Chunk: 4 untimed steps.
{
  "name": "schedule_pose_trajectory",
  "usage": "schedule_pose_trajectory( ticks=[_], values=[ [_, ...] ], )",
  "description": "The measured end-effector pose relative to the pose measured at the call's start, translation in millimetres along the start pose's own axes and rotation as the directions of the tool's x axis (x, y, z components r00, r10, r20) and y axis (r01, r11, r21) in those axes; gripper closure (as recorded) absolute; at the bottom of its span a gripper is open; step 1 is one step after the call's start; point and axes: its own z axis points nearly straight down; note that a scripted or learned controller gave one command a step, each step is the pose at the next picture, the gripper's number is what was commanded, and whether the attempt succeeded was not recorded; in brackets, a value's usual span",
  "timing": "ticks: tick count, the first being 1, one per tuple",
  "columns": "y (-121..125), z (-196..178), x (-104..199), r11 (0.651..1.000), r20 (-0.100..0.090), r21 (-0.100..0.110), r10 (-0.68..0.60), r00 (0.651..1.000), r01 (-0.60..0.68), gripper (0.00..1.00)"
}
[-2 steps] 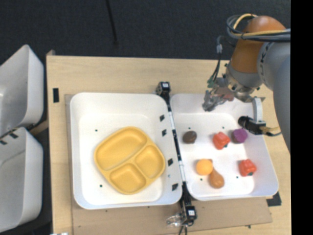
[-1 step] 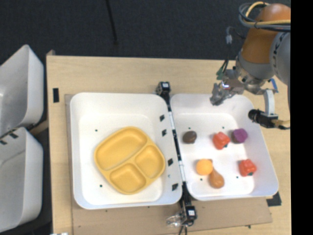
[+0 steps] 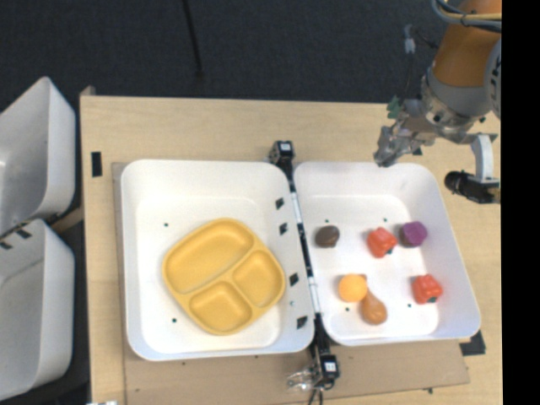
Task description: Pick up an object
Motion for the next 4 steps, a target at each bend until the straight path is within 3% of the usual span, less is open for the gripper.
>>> schedule_pose_trajectory(
  ticks=[1, 4],
  values=[
    [2, 6, 53, 1.0, -0.001, 0.006, -0.003, 1.0, 0.003, 1.0],
    [-44, 22, 199, 1.0, -0.002, 0.008, -0.002, 1.0, 0.002, 1.0]
  ],
)
